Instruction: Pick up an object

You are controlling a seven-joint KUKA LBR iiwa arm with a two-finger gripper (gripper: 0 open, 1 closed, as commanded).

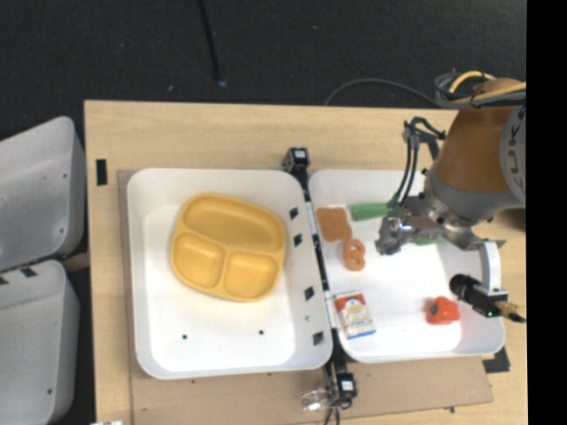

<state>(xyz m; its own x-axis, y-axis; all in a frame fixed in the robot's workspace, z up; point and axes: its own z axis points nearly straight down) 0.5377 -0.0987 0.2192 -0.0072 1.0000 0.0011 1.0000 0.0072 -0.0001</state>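
Note:
The right bin (403,348) holds a tan flat block (333,223), a small orange ring-shaped piece (354,254), a green stick (372,210), a small white carton with red and blue print (354,315) and a red object (442,311). My gripper (391,237) hangs low over the upper middle of this bin, just right of the orange ring and below the green stick. Part of the green stick is hidden behind the gripper. Nothing is seen held.
The left bin (151,326) holds a yellow divided plate (229,245). Black clips (295,159) sit along the divider between the bins. The arm's orange band and grey wrist (474,162) cover the right bin's upper right corner. A black cable (409,162) runs beside the arm.

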